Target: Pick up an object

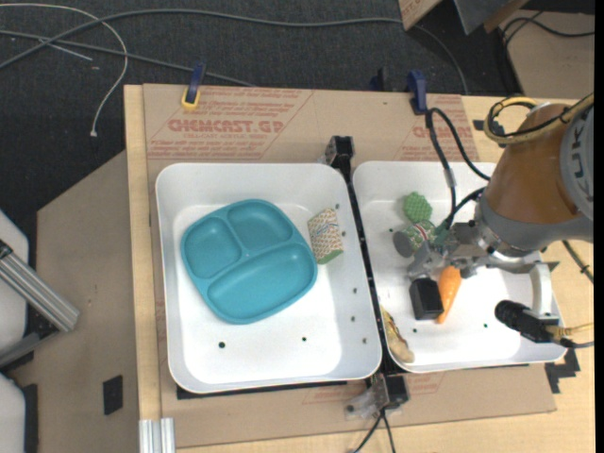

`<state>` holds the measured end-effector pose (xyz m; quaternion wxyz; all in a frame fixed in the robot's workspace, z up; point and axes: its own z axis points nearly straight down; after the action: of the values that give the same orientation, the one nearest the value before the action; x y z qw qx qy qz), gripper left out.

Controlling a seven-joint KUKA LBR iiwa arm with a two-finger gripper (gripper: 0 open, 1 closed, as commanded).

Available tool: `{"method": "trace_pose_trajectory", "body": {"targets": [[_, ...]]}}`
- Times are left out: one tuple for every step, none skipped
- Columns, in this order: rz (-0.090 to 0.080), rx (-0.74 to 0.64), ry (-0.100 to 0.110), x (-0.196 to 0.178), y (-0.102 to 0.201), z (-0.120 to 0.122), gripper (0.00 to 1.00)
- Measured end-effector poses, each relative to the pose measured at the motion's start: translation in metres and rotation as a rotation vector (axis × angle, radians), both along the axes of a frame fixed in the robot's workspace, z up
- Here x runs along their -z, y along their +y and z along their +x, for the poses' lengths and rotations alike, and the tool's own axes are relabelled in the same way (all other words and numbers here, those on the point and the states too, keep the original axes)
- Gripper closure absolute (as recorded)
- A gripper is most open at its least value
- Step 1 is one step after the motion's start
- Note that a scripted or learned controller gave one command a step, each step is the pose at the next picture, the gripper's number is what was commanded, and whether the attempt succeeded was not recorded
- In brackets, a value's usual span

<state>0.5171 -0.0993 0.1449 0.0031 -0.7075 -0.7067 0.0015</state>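
My claw [442, 253] hangs low in the right white plastic bin [472, 343], above the small orange carrot-shaped toy [449, 291]. The carrot lies just below the claw, long axis running away from it, touching a black block [426, 298]. Whether my claw grips anything I cannot tell.

Teal plate [249, 271], orange carrot [450, 291], green ball [416, 206], white bins [179, 253].
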Motion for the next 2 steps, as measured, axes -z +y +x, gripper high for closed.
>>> {"method": "trace_pose_trajectory", "body": {"targets": [[-0.001,0.0,-0.006,-0.014,0.0,0.001,1.0],[-0.003,-0.003,-0.01,-0.065,0.006,0.01,1.0]]}}
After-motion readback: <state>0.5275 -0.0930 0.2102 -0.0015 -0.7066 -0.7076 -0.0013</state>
